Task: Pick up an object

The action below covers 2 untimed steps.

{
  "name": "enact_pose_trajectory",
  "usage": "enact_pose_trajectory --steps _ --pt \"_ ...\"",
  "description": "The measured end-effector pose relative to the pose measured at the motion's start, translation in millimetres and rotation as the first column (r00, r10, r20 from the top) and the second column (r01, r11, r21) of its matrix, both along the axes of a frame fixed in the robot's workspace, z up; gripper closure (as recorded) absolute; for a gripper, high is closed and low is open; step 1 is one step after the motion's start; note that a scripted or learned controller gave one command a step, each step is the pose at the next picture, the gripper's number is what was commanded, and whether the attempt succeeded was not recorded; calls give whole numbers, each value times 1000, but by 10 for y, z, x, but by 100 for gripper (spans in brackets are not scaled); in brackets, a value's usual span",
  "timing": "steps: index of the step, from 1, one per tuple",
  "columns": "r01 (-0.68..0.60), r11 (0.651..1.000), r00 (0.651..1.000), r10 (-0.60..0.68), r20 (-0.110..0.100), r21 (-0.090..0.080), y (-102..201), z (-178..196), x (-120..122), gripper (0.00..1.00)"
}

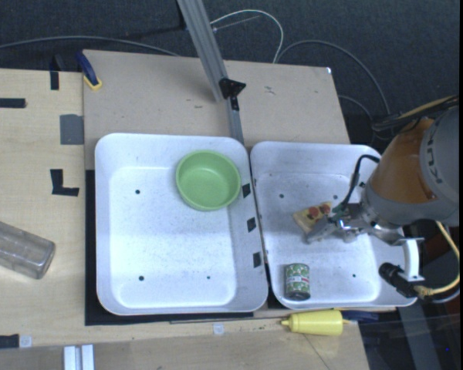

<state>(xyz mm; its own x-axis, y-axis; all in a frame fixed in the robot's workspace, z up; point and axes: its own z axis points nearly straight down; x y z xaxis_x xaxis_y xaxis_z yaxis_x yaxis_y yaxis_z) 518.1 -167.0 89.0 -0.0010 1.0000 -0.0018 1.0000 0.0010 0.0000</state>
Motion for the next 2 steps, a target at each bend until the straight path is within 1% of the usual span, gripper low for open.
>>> enact_pose_trajectory --steps 1,2 --pt "-1 1000 1000 1 -1 3 12 110 2 100" --pt "-1 1000 1000 1 3 1 53 634 107 100"
